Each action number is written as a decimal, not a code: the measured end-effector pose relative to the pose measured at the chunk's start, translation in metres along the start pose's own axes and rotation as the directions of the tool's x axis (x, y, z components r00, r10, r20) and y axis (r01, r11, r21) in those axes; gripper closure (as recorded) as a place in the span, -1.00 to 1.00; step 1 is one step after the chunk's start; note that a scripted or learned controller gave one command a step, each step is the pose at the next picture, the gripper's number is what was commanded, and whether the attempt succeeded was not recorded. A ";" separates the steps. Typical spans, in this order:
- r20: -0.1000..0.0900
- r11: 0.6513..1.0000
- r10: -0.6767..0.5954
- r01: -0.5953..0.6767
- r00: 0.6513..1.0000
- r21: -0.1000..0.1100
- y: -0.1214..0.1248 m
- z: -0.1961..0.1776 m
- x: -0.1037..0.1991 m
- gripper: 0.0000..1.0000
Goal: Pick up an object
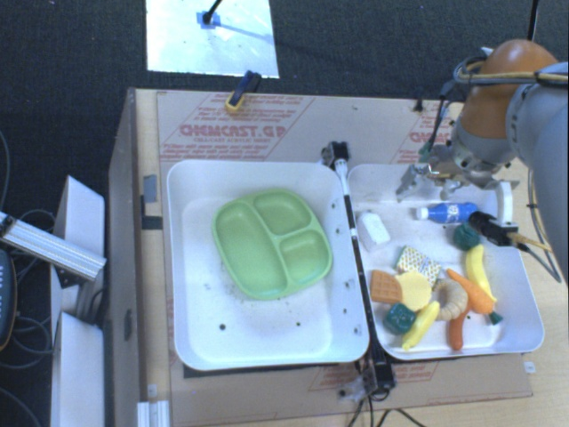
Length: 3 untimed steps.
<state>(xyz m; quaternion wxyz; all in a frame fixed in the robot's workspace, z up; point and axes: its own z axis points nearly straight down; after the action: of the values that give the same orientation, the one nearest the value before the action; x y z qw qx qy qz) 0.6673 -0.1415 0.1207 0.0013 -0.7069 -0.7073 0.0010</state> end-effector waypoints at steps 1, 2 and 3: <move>0.002 1.000 -0.001 0.001 1.000 -0.005 0.001 0.036 -0.045 -1.00; 0.003 1.000 -0.003 0.003 1.000 -0.010 0.003 0.024 -0.045 1.00; 0.003 1.000 -0.004 0.004 1.000 -0.009 0.003 0.024 -0.045 -1.00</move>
<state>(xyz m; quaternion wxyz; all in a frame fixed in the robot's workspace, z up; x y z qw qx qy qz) 0.6701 -0.1863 0.0962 -0.0030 -0.7056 -0.7086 -0.0013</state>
